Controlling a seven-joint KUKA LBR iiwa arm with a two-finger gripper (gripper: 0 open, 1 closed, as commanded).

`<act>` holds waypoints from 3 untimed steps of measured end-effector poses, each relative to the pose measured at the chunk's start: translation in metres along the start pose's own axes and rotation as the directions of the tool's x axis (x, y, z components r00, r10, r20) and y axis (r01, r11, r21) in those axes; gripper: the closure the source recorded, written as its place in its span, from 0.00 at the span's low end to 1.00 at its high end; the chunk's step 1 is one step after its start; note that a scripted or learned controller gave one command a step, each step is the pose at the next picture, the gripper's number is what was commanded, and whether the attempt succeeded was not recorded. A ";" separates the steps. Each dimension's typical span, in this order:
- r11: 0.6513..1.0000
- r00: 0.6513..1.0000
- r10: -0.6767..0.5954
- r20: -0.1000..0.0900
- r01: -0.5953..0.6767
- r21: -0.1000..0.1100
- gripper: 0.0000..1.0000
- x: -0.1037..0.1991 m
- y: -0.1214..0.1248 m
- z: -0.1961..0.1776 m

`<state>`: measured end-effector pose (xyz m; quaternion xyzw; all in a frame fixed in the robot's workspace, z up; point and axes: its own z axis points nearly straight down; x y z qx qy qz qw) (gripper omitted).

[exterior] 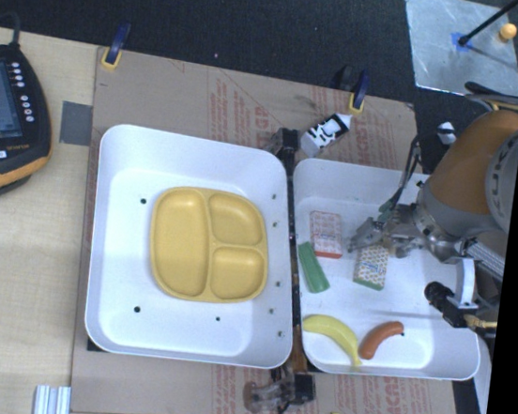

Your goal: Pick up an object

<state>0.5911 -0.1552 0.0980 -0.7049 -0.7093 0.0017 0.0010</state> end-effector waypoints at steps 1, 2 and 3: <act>1.000 1.000 0.001 -0.001 -0.001 0.001 0.00 0.011 -0.040 0.007; 1.000 1.000 -0.002 0.001 0.002 0.003 1.00 0.010 -0.040 -0.003; 1.000 1.000 0.000 -0.003 0.000 -0.002 1.00 0.119 0.019 -0.095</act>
